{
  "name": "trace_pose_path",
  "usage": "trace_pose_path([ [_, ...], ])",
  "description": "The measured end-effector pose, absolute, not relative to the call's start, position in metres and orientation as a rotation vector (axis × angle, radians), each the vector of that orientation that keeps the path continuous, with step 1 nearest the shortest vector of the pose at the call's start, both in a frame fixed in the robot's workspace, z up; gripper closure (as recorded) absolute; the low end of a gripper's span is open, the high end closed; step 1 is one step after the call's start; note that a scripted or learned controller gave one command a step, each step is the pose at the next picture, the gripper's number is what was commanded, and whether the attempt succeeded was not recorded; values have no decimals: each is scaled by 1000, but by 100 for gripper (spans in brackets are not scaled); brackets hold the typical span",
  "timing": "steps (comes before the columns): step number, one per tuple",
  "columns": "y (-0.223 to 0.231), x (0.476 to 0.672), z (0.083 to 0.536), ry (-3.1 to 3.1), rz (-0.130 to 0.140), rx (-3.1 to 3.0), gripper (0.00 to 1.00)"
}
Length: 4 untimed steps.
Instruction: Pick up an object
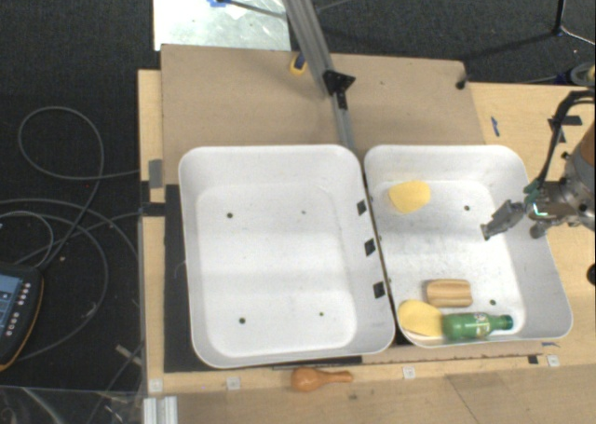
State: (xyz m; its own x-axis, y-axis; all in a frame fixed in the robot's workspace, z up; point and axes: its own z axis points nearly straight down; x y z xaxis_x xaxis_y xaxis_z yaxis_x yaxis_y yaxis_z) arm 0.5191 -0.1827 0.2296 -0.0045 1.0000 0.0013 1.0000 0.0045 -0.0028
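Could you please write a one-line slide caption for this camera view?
Gripper over the right bin, which holds two yellow pieces, a wooden block and a green bottle.

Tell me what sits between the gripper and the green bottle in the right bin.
Camera view: from the gripper down to the green bottle, just bare white floor of the right bin. The tan block lies left of that line.

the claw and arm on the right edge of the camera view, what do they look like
The claw is a dark grey metal piece ending in a slim, angled finger, mounted on a paler grey, boxy wrist block with a small teal-green detail. A thin black cable loops above the wrist. A sliver of orange shows at the frame edge behind it. Finer markings are too small to read.
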Motion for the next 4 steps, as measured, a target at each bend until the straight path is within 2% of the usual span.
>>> trace_pose_path([
  [1,-183,520,232,-2226,-2,-2219,0],
  [4,-193,512,88,-2219,1,-2219,0],
])
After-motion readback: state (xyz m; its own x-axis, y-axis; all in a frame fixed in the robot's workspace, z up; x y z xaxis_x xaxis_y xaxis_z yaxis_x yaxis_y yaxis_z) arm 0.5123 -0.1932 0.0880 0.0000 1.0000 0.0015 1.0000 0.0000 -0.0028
